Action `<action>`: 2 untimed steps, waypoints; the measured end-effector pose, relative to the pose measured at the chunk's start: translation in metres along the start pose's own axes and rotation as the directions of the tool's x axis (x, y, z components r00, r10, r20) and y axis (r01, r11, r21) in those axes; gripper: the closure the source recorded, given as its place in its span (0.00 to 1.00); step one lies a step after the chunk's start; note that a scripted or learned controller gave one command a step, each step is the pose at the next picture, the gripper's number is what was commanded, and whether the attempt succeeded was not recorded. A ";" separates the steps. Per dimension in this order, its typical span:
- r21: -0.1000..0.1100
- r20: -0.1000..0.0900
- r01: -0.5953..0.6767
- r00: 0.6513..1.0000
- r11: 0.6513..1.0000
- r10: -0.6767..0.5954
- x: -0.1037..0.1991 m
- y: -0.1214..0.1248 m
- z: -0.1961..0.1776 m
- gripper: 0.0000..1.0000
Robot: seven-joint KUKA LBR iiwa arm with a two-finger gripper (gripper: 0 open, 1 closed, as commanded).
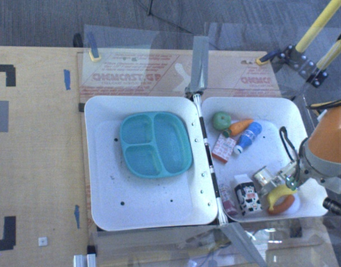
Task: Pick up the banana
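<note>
The gripper [277, 183] is seen low in the right bin [297, 111], touching the banana [280, 194]; its grip cannot be told.

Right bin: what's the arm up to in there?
The arm's gripper is down in the near right corner of the right bin, right at the banana, which lies against an orange-red item. I can't tell whether the banana is gripped. An apple, carrot, blue bottle and small carton lie further back. The left bin holds a teal divided plate.
</note>
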State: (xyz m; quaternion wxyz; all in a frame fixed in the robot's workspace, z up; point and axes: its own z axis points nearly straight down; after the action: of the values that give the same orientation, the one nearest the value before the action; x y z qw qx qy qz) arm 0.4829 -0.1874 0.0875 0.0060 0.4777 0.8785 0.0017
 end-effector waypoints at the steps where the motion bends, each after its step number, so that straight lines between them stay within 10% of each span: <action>1: 0.000 -0.002 0.292 0.956 0.956 -0.292 -0.030 -0.019 0.000 0.00; 2: -0.005 0.008 0.286 0.958 0.958 -0.286 -0.034 -0.019 -0.010 1.00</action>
State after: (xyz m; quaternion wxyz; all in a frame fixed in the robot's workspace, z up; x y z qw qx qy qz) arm 0.4855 -0.2262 0.0981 0.0106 0.3455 0.9383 0.0020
